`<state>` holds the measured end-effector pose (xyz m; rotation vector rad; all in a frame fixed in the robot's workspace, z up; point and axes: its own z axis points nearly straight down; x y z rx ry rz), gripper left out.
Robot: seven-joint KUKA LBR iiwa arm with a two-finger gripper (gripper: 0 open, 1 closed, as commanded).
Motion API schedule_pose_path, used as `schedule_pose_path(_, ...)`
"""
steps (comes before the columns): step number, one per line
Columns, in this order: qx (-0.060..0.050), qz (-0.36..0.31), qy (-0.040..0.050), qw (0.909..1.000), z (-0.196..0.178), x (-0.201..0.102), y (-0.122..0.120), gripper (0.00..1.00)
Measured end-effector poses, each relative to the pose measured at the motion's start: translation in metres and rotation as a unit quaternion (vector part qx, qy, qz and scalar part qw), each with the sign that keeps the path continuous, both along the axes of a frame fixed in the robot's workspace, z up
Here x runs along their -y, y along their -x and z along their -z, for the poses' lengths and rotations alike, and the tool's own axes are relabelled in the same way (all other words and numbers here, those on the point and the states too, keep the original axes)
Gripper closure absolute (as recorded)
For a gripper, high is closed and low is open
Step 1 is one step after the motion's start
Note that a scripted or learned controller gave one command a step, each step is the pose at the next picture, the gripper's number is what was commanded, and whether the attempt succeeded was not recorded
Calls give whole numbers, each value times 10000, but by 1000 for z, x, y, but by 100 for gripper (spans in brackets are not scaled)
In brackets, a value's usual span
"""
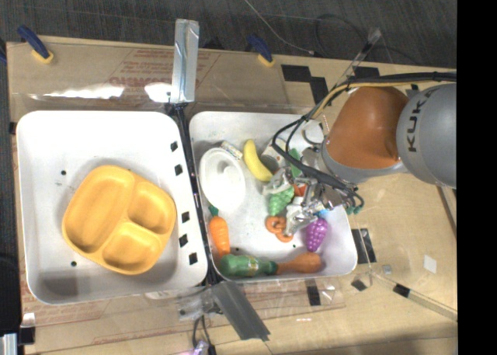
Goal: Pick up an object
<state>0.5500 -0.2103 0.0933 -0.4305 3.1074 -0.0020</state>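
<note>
Taking the right bin [233, 124] as the landmark: along its near wall lie a green vegetable toy [245, 266] and, just beside it, an orange-brown toy [301, 263]. An orange carrot [219, 235] sits in the near left corner. Just past these, purple grapes [315, 232] rest beside the pincer [299, 214], which hangs low over the bin's middle among small toys; whether its tips are apart or together I cannot tell. Farther back sit a white bowl [222, 178] and a yellow banana [255, 161]. Left of this bin, another bin [46, 136] holds a yellow divided plate [118, 217].
</note>
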Motion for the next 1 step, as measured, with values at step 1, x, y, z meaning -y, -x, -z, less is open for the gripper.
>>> schedule_pose_path(1,-12,290,-10,9996,1,-55,47,0)
